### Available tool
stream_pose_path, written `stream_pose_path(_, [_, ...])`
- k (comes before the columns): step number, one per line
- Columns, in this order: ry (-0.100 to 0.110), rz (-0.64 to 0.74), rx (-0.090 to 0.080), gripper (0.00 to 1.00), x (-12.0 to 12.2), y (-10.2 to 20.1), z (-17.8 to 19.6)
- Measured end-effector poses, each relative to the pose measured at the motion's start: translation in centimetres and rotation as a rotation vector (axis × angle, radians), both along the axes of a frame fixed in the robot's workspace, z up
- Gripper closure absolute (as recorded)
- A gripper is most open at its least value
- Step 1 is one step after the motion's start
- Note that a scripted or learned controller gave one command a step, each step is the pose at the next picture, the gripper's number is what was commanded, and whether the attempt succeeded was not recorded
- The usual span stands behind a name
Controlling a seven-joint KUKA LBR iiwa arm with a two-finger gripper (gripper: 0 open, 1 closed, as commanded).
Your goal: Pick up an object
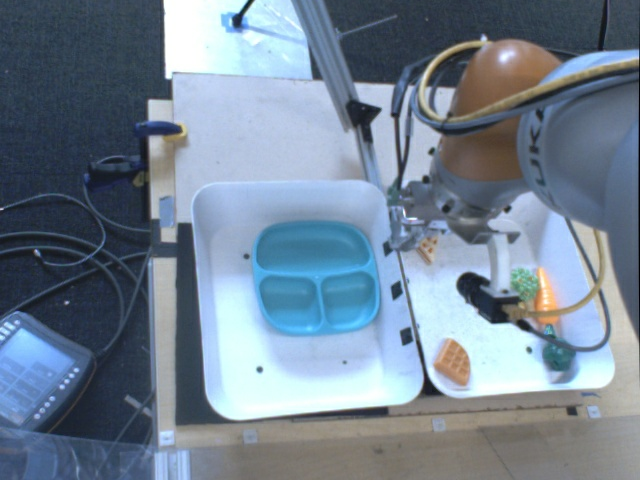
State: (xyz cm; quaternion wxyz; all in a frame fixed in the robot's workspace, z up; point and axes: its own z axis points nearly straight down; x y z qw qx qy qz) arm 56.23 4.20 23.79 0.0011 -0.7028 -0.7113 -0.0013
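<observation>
My gripper (pixel 400 226) hangs low over the left edge of the right bin (pixel 590 368), close to the wall between the two bins. A small waffle-patterned piece (pixel 428 249) lies just to its right. An orange waffle wedge (pixel 452 362) rests near the bin's front left corner. Toward the right side of this bin lie a carrot (pixel 545 294), a green leafy item (pixel 522 280) and a small teal object (pixel 556 354). The arm's body covers the back of the right bin.
The left bin (pixel 225 368) holds a blue divided plate (pixel 316 274). A slanted metal pole (pixel 330 53) crosses above the bench behind the bins. Cables and a pendant (pixel 35 368) lie on the floor at left.
</observation>
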Motion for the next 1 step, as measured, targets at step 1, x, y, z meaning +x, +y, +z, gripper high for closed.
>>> stream_pose_path(1, [0.002, -0.002, -0.001, 1.0, -2.11, 4.27, -0.9])
